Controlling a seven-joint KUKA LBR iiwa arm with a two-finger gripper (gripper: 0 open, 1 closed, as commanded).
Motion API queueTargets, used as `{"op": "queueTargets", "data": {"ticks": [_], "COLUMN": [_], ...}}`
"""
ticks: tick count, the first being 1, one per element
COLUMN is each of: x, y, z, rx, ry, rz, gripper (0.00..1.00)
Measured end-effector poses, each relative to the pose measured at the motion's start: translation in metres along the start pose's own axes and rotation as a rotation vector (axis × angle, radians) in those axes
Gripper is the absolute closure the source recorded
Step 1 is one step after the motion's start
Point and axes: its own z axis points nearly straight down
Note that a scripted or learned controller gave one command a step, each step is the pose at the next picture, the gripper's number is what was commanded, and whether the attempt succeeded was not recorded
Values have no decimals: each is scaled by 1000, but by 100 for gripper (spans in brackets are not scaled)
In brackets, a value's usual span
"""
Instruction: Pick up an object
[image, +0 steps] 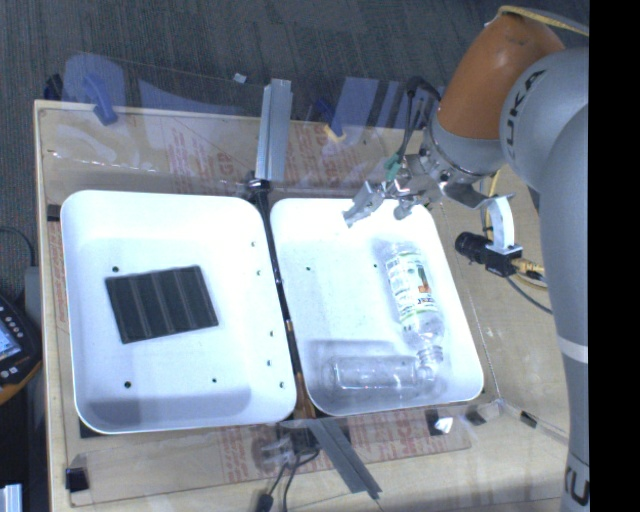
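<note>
A clear plastic bottle (412, 290) with a white and green label lies along the right side of the right bin (300, 300), cap toward the front. A second clear bottle (372, 373) lies crosswise at that bin's front, touching the first near its cap. A dark ribbed rectangular pad (161, 302) lies flat in the left bin (85, 225). My gripper (380, 210) hangs over the far edge of the right bin, above and behind the labelled bottle. It is open, with nothing between its fingers.
A metal divider bar (272, 130) stands behind the seam between the bins. A black cable plug (485, 250) sticks out beside the right bin's right wall. The grey arm (540, 120) fills the upper right.
</note>
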Motion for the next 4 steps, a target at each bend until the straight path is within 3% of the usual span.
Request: {"op": "queueTargets", "data": {"ticks": [1,2,3,4], "x": [-49,-49,-42,-41], "y": [-6,-6,-51,-51], "z": [79,79,64,92], "rx": [4,3,2,3], "ry": [0,0,0,0], "rz": [103,103,58,39], "gripper": [0,0,0,0]}}
